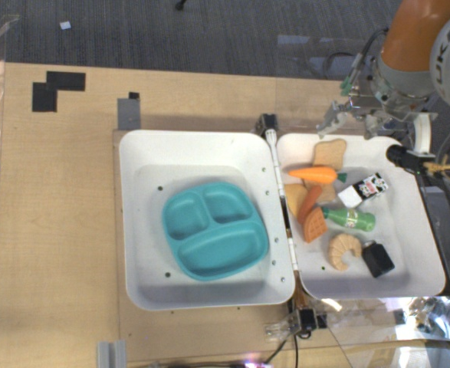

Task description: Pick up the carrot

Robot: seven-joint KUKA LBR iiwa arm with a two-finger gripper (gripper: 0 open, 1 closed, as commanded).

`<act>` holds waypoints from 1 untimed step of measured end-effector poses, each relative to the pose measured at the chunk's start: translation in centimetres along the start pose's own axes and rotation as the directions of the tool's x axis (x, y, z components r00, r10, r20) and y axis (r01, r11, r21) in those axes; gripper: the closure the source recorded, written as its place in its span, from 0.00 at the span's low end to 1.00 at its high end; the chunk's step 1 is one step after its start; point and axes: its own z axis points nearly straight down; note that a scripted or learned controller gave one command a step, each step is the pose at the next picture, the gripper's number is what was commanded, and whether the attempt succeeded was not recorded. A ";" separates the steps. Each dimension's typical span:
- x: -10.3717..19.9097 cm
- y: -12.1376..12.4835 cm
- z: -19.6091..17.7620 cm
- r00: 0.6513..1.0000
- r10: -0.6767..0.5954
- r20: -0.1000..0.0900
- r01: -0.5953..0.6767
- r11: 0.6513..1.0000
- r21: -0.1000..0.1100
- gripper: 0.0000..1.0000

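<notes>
Two white bins | left bin (133,205): one teal divided plate (215,230) | right bin (428,244): one carrot (313,175) near its far-left corner, bread slice (330,153) touching behind, one waffle-like wedge (310,213) in front, one green bottle (350,220), one croissant (343,251), one black block (378,259) | gripper (355,117) above far rim, jaw state can't be told.

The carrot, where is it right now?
The carrot lies in the right bin, near its far left corner, just in front of the slice of bread and behind the green bottle.
</notes>
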 end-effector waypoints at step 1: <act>-2.0 0.4 15.0 0.993 -0.122 0.001 0.122 0.993 -0.006 0.00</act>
